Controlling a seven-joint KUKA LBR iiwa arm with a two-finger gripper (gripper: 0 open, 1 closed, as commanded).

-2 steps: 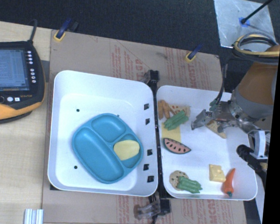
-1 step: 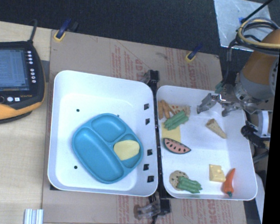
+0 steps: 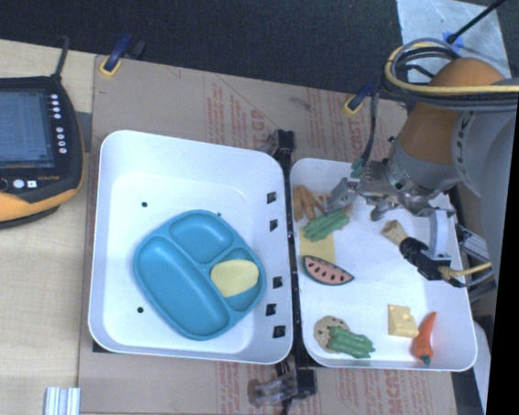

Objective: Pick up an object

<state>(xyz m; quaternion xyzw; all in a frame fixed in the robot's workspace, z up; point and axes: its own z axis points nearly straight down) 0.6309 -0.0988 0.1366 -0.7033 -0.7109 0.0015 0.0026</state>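
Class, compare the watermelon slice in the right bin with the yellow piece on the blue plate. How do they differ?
The watermelon slice is red with dark seeds and a green rind; the yellow piece is plain pale yellow. The slice is a half-round wedge; the yellow piece is a rounded oval. The slice lies on the right bin floor; the yellow piece sits in a blue plate compartment. Both lie flat.

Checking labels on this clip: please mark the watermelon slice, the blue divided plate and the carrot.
watermelon slice [image 3: 327,272], camera view, middle of its red flesh.
blue divided plate [image 3: 177,276], camera view, bare floor of its large compartment.
carrot [image 3: 424,339], camera view, middle of its orange body.
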